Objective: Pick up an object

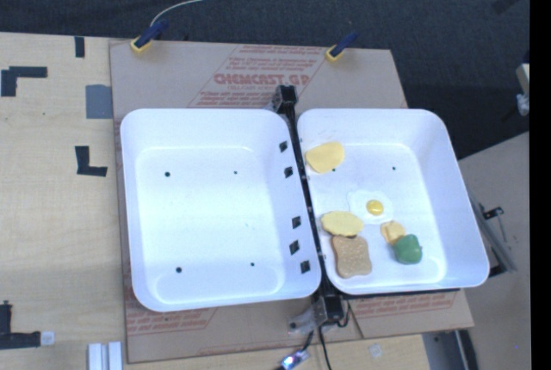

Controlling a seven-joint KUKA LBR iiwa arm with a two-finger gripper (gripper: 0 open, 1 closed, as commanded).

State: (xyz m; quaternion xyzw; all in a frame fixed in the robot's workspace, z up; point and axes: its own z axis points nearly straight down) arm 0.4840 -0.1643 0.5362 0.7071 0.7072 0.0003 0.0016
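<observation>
Two shallow white bins sit side by side on a brown cardboard sheet [258,76] laid over the table [52,205]. The left bin [138,188] shows bare white floor. The right bin [430,179] carries toy food: a yellow piece [325,157] near its far left corner, a fried egg [371,206] about mid-floor, and — toward the near edge — a second yellow piece [343,224] touching a slice of toast [352,256], with a small tan piece [393,231] just beside a green vegetable [407,249]. Blue-and-yellow clamps [148,36] grip the sheet's far edge.

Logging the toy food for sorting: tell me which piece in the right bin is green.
The green piece in the bin's near right corner, beside the small orange-yellow piece; the others are yellow, white or brown.
</observation>
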